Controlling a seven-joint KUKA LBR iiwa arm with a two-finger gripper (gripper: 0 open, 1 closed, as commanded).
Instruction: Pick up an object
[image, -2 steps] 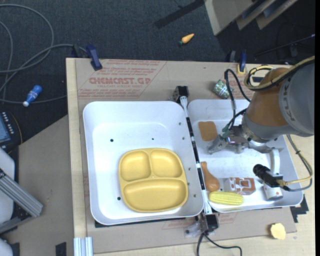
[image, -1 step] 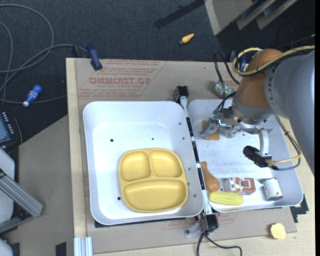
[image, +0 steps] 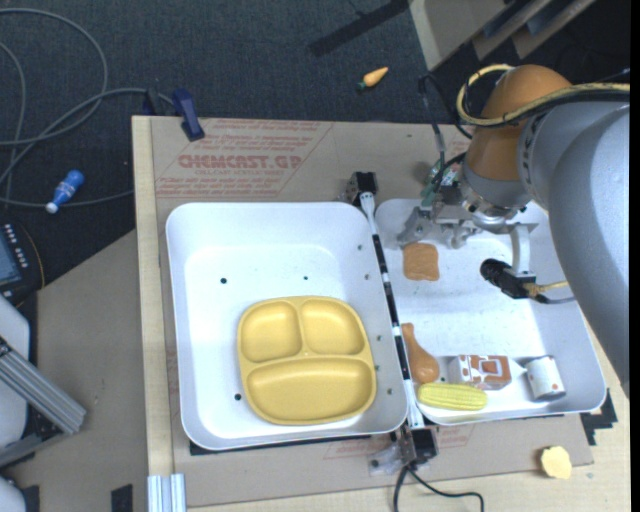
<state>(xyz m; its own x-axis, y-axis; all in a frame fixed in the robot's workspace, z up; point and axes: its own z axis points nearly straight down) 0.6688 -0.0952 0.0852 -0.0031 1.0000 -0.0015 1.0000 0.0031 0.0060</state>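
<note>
**Arm poised over the toast at the far end of the right bin**

Nearest the camera, the right bin held a cluster along its near edge: a corn cob, an orange drumstick-shaped piece just left of it against the bin wall, a small brown-and-white carton and a grey can to the right. The left bin carried only a yellow divided plate, lying flat on the near side.

Farther back in the right bin lay a tan toast slice, alone and well apart from the near cluster. The gripper hung just beyond and above it, at the bin's far wall. Whether the grasping part was apart or together could not be told from this angle; nothing was seen held.

The toast looked the likely target. Being thin and flat, it would call for a straight descent centred on it, closing across the narrower span, low enough to catch the edges without jamming into the bin floor. The nearby bin wall and the clip on the divider left little room on the far-left side.
</note>
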